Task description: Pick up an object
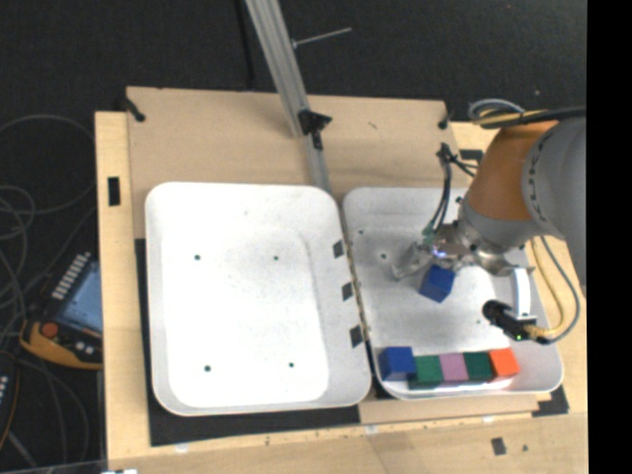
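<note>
Claw (427, 261) low over right bin (380, 215), reaching in from the right under orange band (504, 171). Blue cube (435, 283) tilted directly beneath the claw, touching or just below it; cannot tell whether clenched or released, nor whether the cube is gripped. Row along near wall of right bin, left to right: blue block (398, 362), green block (428, 369), pink block (453, 366), dark green block (479, 364), orange block (505, 361), all touching. Left bin (242, 294) alongside on wooden surface (217, 131).
</note>
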You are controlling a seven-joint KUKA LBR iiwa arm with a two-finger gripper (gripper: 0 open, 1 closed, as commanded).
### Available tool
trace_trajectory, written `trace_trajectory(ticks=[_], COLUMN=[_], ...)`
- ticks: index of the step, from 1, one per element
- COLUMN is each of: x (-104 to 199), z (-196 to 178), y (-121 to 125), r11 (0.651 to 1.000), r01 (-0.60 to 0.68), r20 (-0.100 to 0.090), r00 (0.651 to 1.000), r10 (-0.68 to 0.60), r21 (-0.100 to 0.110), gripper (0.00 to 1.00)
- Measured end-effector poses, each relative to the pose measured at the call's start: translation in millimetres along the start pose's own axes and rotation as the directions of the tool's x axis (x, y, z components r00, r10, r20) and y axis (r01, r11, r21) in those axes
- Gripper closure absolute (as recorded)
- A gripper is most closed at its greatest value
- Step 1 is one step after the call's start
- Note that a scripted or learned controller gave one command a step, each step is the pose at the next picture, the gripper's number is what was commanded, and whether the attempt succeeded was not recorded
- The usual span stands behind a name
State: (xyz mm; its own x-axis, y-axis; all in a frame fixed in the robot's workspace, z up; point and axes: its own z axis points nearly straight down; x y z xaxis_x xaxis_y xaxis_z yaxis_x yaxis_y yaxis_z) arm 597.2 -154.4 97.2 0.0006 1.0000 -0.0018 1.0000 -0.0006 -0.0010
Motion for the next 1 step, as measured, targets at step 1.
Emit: trace_trajectory(ticks=[1], x=[-30.4], z=[-0.3], y=[-28.7], r11=[1.000], r01=[-0.002], r20=[0.001], r00=[1.000], r10=[0.002], r21=[-0.002], gripper=[0.00])
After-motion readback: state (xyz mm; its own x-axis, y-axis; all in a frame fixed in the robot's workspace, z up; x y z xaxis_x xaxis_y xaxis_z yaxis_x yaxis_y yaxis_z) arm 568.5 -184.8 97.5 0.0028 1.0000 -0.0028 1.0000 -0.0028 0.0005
